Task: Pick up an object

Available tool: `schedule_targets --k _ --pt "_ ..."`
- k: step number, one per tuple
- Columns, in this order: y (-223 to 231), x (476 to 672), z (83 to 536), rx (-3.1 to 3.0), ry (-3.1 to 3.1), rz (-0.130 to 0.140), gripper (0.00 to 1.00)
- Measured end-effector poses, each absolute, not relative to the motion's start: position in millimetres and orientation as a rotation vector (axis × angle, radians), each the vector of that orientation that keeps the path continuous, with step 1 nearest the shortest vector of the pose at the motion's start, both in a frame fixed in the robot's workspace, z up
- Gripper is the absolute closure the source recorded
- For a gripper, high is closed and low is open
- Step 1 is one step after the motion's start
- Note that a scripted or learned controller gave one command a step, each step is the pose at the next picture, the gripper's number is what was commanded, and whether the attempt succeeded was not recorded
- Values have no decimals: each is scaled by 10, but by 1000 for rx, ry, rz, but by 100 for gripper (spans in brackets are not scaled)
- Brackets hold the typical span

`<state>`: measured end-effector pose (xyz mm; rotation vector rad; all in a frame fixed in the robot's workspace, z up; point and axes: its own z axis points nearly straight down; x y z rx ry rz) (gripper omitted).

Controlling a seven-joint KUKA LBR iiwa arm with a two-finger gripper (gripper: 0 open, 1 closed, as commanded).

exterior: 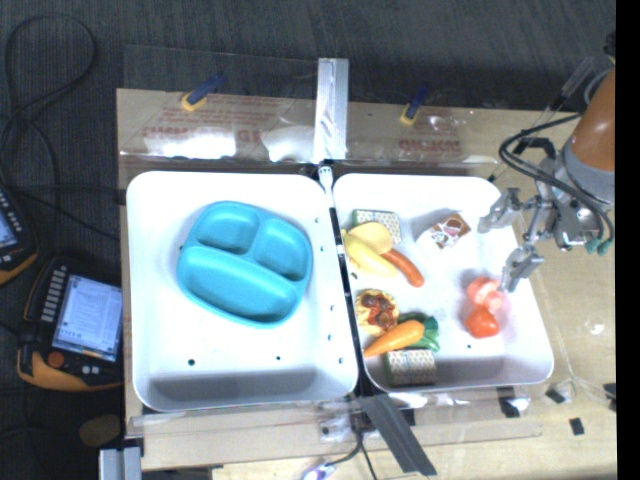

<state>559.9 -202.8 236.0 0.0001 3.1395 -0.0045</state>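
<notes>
Jaws [510,236] spread apart above the right bin's [455,183] right rim (tomato [482,321] near).

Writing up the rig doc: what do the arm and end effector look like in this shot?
The arm shows an orange band over grey at the wrist. Dark cables loop beside it. The end effector is silver-grey metal with two slim fingers, plus a small teal fitting on the body.

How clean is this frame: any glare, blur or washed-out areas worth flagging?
Camera view: soft overall; the gripper and the red toy beneath it look blurred, the white bins' floors are nearly blown out, the clear sheet behind the bins shows glare, and the blue tray stays well exposed.
</notes>
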Motion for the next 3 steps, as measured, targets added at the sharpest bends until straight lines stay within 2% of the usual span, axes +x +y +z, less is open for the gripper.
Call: schedule_targets --k 1,2,3 --pt "-2226 5311 1297 409 3115 -4 0" --pt "-1487 5429 919 690 3049 -1 0" --pt "-1495 5438 1025 688 3047 -8 100"
